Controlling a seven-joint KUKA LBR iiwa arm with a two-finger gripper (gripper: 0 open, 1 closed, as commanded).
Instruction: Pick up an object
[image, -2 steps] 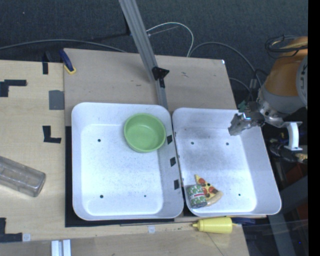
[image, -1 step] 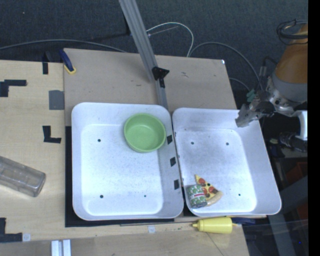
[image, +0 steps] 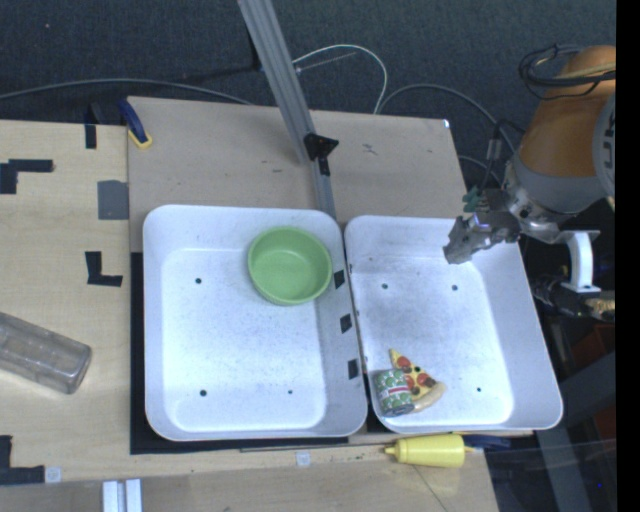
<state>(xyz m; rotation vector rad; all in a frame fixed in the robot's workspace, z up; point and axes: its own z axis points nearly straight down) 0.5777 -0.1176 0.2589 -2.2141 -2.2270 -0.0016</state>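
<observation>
From my seat the grey arm with the orange band (image: 570, 110) is coming in from the right, bent down over the top right corner of the right-hand shallow white bin (image: 500, 330). Its small dark two-finger gripper (image: 462, 247) sits low over that bin's upper right area, just inside the rim, pointing left and down. Honestly it's too small and dark for me to say how it's set, so I can't tell, and I see nothing in it.

Stuff to grab: a little toy pizza slice with red and green toppings (image: 418, 380) lies at the bottom left of the right bin, touching a small grey-green printed can or pouch (image: 391, 393) lying just beside it. Both are well apart from the gripper. A round light green plastic bowl (image: 289, 265) sits upright in the top right part of the left white bin (image: 200, 350).

Outside the bins, a yellow squeeze bottle (image: 432, 451) lies on its side against the right bin's front edge, and a clear plastic cup (image: 40, 353) lies tipped over on the bench at far left.
</observation>
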